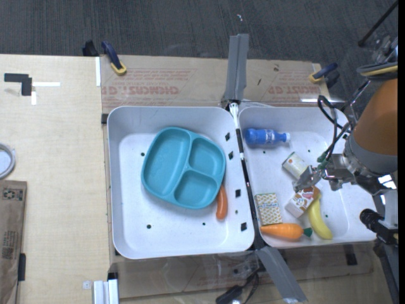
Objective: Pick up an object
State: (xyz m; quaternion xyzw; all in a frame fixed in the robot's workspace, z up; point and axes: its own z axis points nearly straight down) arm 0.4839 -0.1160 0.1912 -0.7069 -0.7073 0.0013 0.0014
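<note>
Camera view: bench (50, 170), grey carpet (158, 11).

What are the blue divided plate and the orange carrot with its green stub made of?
The blue divided plate looks like moulded plastic: even colour, rounded ridges, a soft sheen. The orange carrot with its green stub seems a plastic toy, smooth and uniformly coloured, though real cannot be ruled out.

Teal divided plate (183, 168), blue bottle (266, 137), orange carrot (283, 231), yellow banana (318, 221).
</note>
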